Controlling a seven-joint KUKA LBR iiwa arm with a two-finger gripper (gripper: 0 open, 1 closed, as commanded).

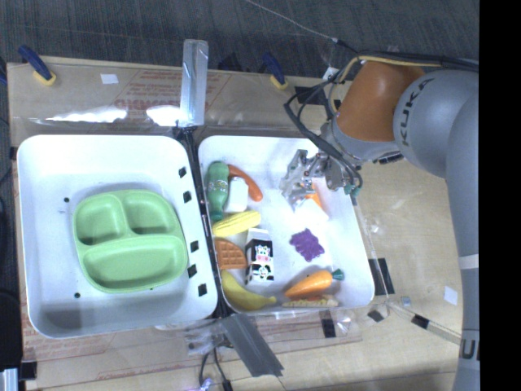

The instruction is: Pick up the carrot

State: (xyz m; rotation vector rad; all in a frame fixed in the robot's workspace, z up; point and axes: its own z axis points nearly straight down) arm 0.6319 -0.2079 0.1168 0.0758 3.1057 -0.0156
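The carrot (309, 283), orange with a green top at its right end, lies near the front wall of the right bin (356, 235), pointing left. My gripper (299, 177) hangs over the back right part of that bin, well behind the carrot and apart from it. A small orange and white object (316, 202) lies right under and in front of the gripper, partly hidden by it.
Along the right bin's left side lie a green vegetable (217, 184), an orange-red piece (248, 184), a corn cob (236, 222), a waffle (230, 255), a milk carton (260, 259) and a banana (244, 296). A purple grape bunch (308, 243) lies mid-bin. The left bin holds a green divided plate (129, 239).
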